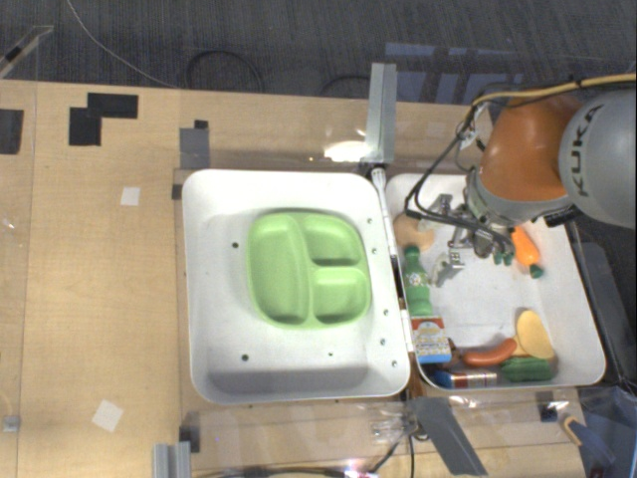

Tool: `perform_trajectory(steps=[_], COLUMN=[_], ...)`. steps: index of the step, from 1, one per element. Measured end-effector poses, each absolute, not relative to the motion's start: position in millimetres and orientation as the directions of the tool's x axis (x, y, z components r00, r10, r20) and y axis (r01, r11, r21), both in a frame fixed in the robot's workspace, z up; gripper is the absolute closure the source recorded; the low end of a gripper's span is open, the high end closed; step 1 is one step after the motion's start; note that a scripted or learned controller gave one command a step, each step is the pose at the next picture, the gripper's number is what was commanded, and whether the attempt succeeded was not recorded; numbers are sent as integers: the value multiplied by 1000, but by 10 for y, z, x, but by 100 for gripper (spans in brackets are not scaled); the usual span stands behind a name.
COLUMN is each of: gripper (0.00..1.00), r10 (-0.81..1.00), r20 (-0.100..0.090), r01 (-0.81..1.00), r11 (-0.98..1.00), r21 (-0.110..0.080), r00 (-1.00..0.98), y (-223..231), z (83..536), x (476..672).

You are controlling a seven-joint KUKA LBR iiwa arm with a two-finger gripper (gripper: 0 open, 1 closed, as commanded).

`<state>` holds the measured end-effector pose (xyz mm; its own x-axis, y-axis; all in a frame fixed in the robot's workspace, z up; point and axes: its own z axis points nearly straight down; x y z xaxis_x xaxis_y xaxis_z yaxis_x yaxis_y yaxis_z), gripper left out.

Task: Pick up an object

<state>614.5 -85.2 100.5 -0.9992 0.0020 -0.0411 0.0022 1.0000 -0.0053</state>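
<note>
Hovering fingers [450, 260] — green bottle [415, 285] lying just beside, untouched.

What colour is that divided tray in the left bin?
Light green divided tray, seen clearly in the camera view.

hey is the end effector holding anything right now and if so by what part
Cannot be told: the end effector hangs over the right bin, and no object is visibly gripped.

Robot lab: wooden bench [90, 297], two white bins [214, 366], metal brackets [381, 108], trailing cables [229, 63].
</note>
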Motion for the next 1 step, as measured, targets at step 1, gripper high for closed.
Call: perform_trajectory(steps=[1], gripper=[0], r10=[-80], r20=[-35], r01=[-80], r11=[997], r21=[-3], r00=[-996], y=[-963], z=[1001], x=[6229])
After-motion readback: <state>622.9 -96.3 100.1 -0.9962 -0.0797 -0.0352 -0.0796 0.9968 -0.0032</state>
